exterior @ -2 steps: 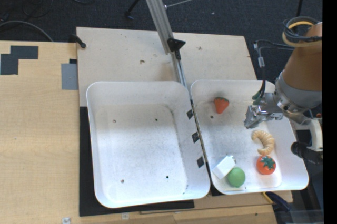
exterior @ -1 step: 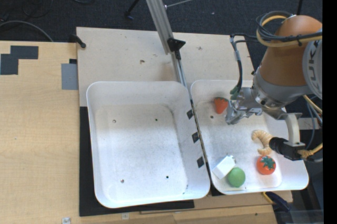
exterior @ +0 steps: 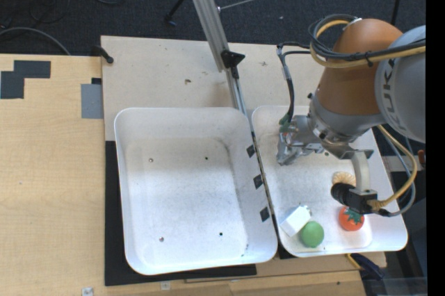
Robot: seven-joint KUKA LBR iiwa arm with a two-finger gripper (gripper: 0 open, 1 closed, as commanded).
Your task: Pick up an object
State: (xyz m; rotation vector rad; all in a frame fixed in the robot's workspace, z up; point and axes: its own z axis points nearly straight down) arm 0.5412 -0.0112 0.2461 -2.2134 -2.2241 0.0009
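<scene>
Camera view, arm: the grey arm reaches in from the right and hangs over the right bin.
Hand: the hand sits over the upper left part of the right bin, close to the divider between the two bins; whether it is apart or together I cannot tell, and nothing is seen clamped in it.
Things to pick: a green ball, a white block just beside it, a red-orange toy like a small tomato, and a pale ring-shaped piece partly behind a black fitting on the arm's cable.
Where they lie: all in the lower right part of the right bin, well apart from the hand.
Left bin: the left bin shows bare white floor with a few dark specks.
Step in hand: judged from the layout, the hand is not yet placed over any target.
How to do it well: choose one thing first; the red-orange toy looks the freest, standing apart from its neighbours.
Caution: the ball touches or nearly touches the block, so a descent there may push one aside.
Approach: come straight down, centred, away from the bin's wall.
</scene>
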